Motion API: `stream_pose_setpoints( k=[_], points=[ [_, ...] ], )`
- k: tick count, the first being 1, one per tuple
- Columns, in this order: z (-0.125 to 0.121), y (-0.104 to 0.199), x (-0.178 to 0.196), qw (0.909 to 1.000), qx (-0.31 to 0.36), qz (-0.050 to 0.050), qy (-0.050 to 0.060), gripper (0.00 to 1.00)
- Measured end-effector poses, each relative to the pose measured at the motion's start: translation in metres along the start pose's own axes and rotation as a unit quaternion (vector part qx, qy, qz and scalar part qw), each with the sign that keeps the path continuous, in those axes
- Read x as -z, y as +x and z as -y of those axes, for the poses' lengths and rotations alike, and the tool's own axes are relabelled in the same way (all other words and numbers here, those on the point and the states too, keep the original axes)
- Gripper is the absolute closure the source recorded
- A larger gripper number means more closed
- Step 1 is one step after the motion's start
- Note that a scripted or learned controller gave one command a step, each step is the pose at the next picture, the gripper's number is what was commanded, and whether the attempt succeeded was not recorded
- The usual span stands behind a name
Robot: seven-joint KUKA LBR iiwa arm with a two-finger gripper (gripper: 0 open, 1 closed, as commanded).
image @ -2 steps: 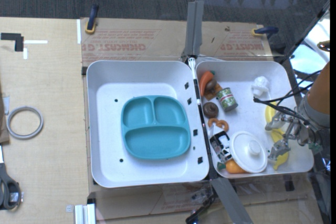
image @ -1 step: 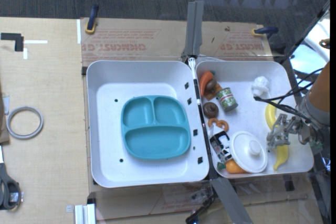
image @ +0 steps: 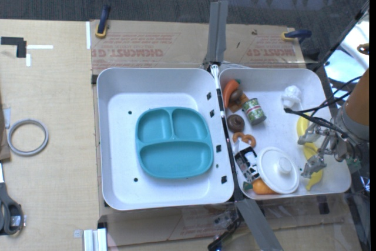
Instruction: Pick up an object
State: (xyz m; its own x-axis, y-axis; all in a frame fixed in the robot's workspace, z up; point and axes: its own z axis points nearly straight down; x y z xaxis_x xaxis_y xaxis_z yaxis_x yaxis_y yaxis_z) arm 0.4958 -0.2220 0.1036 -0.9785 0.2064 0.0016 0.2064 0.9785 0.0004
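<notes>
My gripper (image: pixel 310 153) hangs low over the right side of the right bin (image: pixel 276 76), with the arm coming in from the right edge. Its two fingers (image: pixel 306 138) stand apart, open, one toward the back and one toward the front. A yellow banana (image: pixel 314 180) lies along the bin's right wall under and between them; I cannot tell whether they touch it. Just left of the gripper sits a white round lid (image: pixel 278 169). Further left lie a green can (image: pixel 254 111), a carrot (image: pixel 231 89), a brown donut (image: pixel 235 122) and an orange pretzel (image: pixel 245 139).
A white crumpled piece (image: pixel 291 94) lies at the bin's back right, and an orange fruit (image: pixel 261 187) and a black-and-white item (image: pixel 246 161) at its front. The left bin (image: pixel 111 126) holds a teal divided plate (image: pixel 174 142). A grey ring (image: pixel 26 137) lies on the bench at left.
</notes>
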Motion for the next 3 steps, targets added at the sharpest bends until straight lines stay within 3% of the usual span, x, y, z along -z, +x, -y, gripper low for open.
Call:
stream_pose_setpoints(
  k=[1, 2, 3],
  points=[
    [0.0, -0.002, 0.007, 1.0, 0.0, 0.0, 0.0, 1.0],
    [0.0, -0.002, 0.007, 1.0, 0.0, 0.0, 0.0, 0.0],
    [-0.002, -0.008, -0.014, 0.9999, -0.013, 0.0, -0.001, 0.0]
  ],
)
